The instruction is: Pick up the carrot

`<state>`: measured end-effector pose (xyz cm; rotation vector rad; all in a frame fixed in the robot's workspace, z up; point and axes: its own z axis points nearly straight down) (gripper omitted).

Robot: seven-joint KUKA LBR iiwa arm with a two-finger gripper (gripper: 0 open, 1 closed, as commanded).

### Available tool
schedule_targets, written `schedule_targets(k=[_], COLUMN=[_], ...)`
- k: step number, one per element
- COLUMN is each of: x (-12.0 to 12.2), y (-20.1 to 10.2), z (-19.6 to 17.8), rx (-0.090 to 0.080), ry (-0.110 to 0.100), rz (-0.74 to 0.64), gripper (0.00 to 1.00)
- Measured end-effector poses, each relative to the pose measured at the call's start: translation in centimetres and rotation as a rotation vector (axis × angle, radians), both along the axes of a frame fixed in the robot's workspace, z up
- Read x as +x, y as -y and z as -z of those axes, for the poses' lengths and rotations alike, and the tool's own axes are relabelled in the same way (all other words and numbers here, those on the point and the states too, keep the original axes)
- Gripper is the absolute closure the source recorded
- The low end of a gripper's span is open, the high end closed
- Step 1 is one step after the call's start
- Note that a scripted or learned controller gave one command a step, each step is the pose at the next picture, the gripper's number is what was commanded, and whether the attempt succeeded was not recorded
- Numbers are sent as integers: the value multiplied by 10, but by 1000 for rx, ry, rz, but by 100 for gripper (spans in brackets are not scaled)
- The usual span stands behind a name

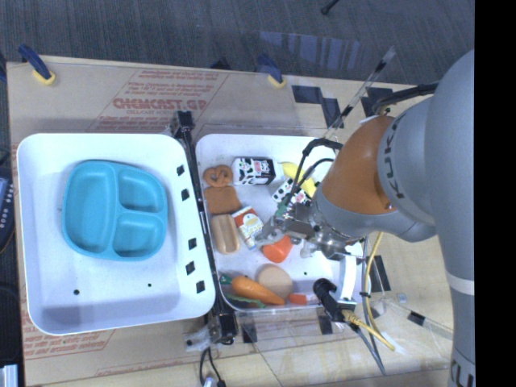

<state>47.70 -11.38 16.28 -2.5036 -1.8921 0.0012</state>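
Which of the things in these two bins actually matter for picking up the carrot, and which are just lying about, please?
Belong to the job:
carrot, near the right bin's front edge
gripper, above the right bin's middle

Just lying about:
blue divided plate in the left bin
cow-patterned carton
hot dog
egg
orange cup

Right bin (242, 147): its right half is covered by the arm (387, 176).
Gripper (300, 234): the finger gap is masked by the wrist housing and cannot be judged.
Yellow item (289, 170): mostly hidden behind cables; its kind cannot be told.
Carrot (260, 290): the green end is lost in shadow at the bin wall.
Arm: cut off at the right edge.
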Motion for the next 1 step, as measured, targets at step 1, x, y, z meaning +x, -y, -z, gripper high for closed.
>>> schedule_targets(k=[1], x=[0], y=[14], z=[72], rx=[2], ry=[0], rz=[-144], gripper=[0])
